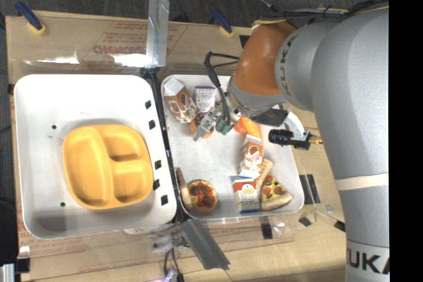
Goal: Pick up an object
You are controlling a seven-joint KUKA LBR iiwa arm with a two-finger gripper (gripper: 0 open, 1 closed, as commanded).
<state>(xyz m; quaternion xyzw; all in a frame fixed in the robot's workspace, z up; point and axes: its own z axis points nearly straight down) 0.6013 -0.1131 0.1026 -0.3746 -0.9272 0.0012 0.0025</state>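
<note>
Gripper (213,121) low in right bin (198,154) among small cartons (180,104); jaw state indeterminable; advise centring over one item before closing.

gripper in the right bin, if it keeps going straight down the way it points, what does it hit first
Probably the small orange toy lying just under the gripper, or the bin floor beside it; depth is hard to judge from above.

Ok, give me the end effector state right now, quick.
End effector: low over the right bin, among the small items at its upper left; open or closed cannot be told, and no grasp is visible.
</note>
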